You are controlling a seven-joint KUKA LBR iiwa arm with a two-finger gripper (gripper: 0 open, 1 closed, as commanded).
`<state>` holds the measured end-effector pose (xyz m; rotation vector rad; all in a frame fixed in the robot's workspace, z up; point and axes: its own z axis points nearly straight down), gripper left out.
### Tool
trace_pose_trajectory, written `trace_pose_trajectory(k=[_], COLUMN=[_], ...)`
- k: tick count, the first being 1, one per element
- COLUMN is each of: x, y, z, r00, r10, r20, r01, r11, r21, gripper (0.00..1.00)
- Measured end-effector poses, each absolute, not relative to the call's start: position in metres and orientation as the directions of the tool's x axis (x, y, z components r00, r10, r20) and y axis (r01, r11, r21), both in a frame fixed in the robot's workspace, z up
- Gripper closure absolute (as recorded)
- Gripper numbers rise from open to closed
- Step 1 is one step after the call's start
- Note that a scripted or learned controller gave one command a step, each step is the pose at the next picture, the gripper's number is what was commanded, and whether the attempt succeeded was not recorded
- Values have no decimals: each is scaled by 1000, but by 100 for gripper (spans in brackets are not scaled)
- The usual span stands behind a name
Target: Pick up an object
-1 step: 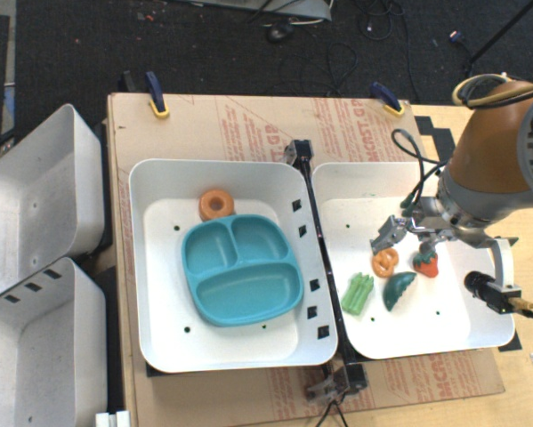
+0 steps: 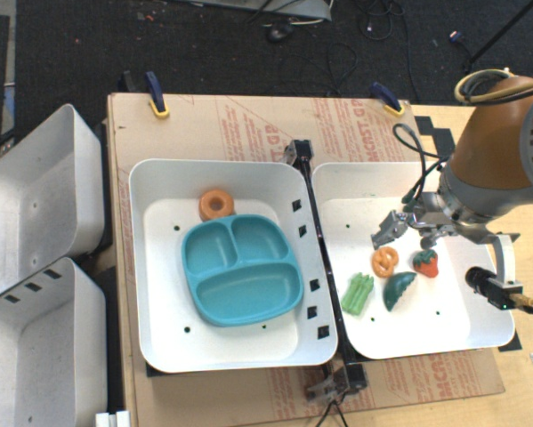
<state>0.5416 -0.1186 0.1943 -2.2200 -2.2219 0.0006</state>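
Nearest the camera, at the front of my side of the bench, sits the right bin (image 2: 480, 332), and all positions below are referenced to it. Four small items lie on its floor: a green piece (image 2: 358, 294) at front left, a teal piece (image 2: 398, 289) just beside it, an orange pretzel (image 2: 384, 261) behind those, and a strawberry (image 2: 425, 263) to the pretzel's right. My gripper (image 2: 407, 229) hangs over the bin's middle, just behind the pretzel and strawberry, with nothing between its fingers. I cannot tell whether those fingers are apart or together. My arm (image 2: 497, 154) enters across the bin's right rear corner. Left of the bin, touching it along a shared edge, is the left bin (image 2: 150, 265). It contains a blue tray (image 2: 241, 269) and, behind the tray, a donut (image 2: 217, 205).
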Motion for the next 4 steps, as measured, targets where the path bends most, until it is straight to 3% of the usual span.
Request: trace_pose_trajectory(k=[2,3,4], x=[536,537,547], y=[-120,-120,-125], z=[90,102,150], r00=[2,4,-2], r10=[1000,1000,1000], r20=[1,0,-1], r01=[1000,1000,1000], r11=[-2,-4,2], r21=[-3,0,5], gripper=[0,100,100])
